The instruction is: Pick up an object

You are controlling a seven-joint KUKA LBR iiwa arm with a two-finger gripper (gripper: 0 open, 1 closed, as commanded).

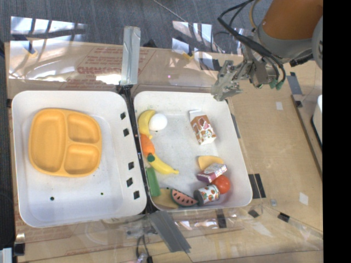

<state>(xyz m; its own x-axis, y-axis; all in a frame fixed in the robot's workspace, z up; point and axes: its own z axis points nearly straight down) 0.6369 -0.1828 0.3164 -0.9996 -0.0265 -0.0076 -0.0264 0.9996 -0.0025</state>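
Observation:
My gripper (224, 87) hangs over the back right corner of the right bin (181, 141), above the rim, with nothing seen between its fingers. The right bin holds toy food: a small carton (202, 127) nearest the gripper, a white egg (158, 123), a banana (162, 166), a carrot (147, 146), a watermelon slice (184, 198), a can (207, 194), a tomato (222, 184), a purple box (211, 173) and a cheese wedge (209, 161). A yellow piece (145, 120) lies behind the egg.
The left bin (33, 201) holds a yellow divided plate (64, 142). A green piece (152, 182) lies along the right bin's left wall. Cables (241, 26) trail from the arm above the gripper. Taped clear plastic surrounds both bins.

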